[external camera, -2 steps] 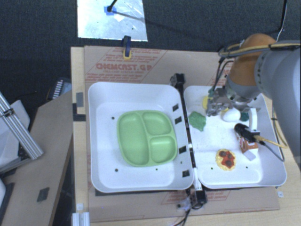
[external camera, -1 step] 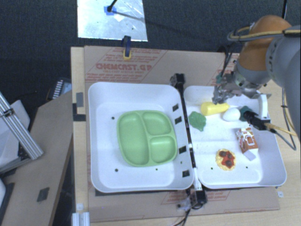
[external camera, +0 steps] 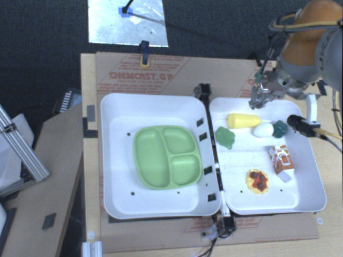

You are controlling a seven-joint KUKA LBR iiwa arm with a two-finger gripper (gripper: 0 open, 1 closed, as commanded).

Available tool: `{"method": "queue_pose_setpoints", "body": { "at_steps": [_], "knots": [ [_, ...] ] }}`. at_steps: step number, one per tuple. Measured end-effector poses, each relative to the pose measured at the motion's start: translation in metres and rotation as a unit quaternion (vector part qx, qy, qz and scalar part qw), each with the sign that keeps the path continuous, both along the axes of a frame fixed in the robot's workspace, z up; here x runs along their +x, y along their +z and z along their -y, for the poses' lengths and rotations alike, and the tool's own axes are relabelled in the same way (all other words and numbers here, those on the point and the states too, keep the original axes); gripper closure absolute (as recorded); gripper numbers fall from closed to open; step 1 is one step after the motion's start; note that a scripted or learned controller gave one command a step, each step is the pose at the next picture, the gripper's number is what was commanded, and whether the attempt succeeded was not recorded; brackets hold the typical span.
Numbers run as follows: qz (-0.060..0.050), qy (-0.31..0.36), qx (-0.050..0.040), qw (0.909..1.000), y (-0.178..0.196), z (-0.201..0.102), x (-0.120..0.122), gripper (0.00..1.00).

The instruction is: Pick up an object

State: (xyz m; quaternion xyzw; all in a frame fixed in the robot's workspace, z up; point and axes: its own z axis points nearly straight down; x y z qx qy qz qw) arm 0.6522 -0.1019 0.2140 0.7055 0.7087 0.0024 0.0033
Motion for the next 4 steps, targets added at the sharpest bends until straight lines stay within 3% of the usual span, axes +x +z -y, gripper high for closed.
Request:
{"method": "queue_pose_setpoints", "body": {
  "at_steps": [2, 4],
  "knots": [
    [-0.004, 0.003, 0.0014, 1.0000, -0.007, -0.117, -0.017, 1.00],
    [-0.003, 0.003, 0.0019, 1.0000, 0.008, -0.209, -0.024, 1.00]
  ]
}}
